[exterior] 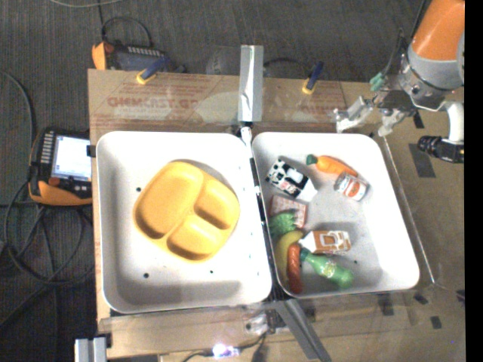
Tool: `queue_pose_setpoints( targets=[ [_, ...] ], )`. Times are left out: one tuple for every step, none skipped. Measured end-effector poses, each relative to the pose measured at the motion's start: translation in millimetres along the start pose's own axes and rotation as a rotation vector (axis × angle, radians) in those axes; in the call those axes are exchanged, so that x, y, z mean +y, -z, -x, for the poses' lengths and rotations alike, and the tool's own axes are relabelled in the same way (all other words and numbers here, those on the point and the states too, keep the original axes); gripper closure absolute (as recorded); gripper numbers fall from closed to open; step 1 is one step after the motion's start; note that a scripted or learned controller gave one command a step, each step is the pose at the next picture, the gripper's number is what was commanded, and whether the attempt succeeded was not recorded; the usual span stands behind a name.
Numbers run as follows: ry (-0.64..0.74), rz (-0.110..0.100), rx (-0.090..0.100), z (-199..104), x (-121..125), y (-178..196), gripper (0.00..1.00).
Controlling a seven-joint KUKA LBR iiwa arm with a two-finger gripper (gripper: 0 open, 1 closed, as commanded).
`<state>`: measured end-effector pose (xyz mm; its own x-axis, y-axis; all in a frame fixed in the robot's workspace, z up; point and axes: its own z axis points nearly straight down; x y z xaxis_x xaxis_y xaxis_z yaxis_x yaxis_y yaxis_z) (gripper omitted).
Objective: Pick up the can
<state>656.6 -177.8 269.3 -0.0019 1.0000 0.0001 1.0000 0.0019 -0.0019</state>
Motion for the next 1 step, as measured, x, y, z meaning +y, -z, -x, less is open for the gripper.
queue_pose_setpoints(
  targets=[
    [0.1, -0.001, -0.002, 26.6, -70.5, -46.1, 0.0]
  ],
)
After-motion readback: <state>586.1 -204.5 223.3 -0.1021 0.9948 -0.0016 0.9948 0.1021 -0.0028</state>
